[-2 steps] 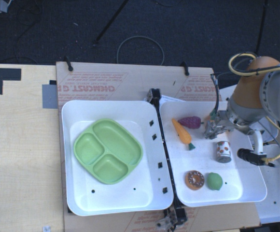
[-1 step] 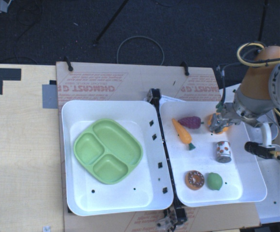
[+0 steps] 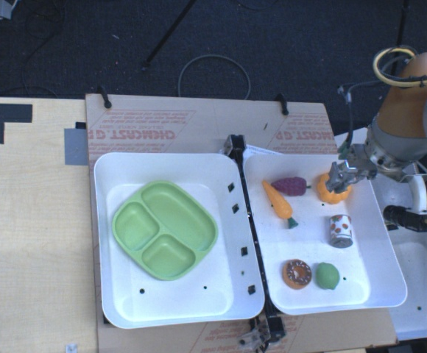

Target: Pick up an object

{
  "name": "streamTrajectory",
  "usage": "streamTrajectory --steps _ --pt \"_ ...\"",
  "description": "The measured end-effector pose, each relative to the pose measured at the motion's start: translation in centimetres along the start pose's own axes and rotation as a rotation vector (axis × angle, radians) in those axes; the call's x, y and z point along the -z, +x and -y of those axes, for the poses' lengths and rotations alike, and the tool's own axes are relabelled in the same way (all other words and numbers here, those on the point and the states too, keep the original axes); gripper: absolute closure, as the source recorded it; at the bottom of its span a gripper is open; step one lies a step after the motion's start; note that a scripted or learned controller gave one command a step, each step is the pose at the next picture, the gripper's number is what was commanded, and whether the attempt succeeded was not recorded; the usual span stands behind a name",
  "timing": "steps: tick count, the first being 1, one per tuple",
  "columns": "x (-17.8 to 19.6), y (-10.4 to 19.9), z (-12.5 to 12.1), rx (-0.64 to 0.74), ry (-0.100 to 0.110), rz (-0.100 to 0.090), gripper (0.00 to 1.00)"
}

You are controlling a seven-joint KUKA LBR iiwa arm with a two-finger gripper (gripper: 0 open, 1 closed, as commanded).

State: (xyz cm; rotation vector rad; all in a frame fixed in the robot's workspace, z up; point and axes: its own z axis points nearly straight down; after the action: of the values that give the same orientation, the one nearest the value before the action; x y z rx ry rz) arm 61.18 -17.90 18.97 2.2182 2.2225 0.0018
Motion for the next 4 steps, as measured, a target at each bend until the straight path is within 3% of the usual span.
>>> streamTrajectory --steps 1,4 --pt "5.3 -0.1 -0.1 0.000 -0.001 0.001 1.00" --pt "3.8 14.4 1.0 0.002 0.007 -0.002 1.00"
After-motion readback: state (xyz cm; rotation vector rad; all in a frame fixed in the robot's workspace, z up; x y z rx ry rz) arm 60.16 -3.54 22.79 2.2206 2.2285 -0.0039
